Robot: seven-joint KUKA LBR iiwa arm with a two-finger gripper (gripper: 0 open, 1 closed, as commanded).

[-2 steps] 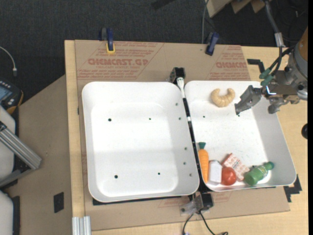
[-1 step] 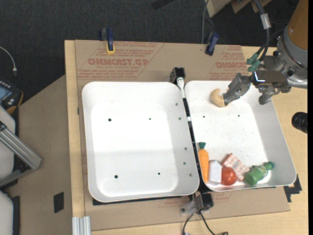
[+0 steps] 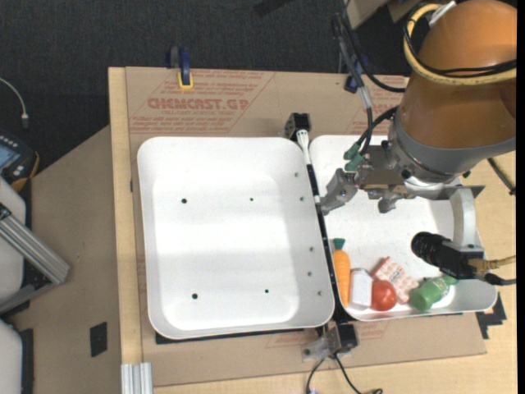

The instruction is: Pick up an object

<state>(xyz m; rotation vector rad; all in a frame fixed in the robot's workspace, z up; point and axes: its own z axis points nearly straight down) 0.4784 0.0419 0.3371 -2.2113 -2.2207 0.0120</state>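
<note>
Orange and long, the toy carrot (image 3: 341,268) lies at the lower left of the right bin (image 3: 426,220), next to a red toy (image 3: 383,295) and a green toy (image 3: 427,294). Nothing is picked up yet. The fingers (image 3: 361,194) hang above, slightly apart, holding nothing, so the grab is left to do.

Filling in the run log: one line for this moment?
gripper above right bin | nothing seen held | carrot, tomato at near edge
</note>
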